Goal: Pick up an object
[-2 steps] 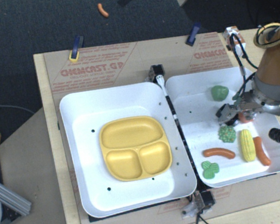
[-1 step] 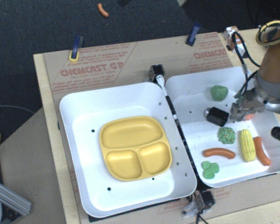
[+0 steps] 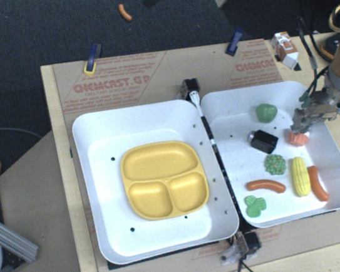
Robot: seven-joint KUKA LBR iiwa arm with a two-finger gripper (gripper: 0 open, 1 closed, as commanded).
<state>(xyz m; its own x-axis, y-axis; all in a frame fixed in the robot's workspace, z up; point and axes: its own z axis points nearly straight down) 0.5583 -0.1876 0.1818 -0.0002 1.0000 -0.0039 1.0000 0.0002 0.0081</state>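
- Gripper (image 3: 300, 126) sits low over the right bin (image 3: 229, 107), by its far right side, directly above a small pink-red piece (image 3: 297, 139), likely the thing it is going for.
- Jaw state: I cannot tell, since the metal head hides the tips.
- Risk: the pink-red piece lies close to the bin wall, so a finger could catch the rim or push the piece aside.
- Risk: corn cob (image 3: 300, 176) and sausage (image 3: 318, 183) lie just nearer the camera and could get nudged.
- Shape: the pink-red piece looks stubby, perhaps lying left-right, though it is half covered.
- Yellow tray (image 3: 164, 179) rests in the left bin (image 3: 97, 175), well apart.
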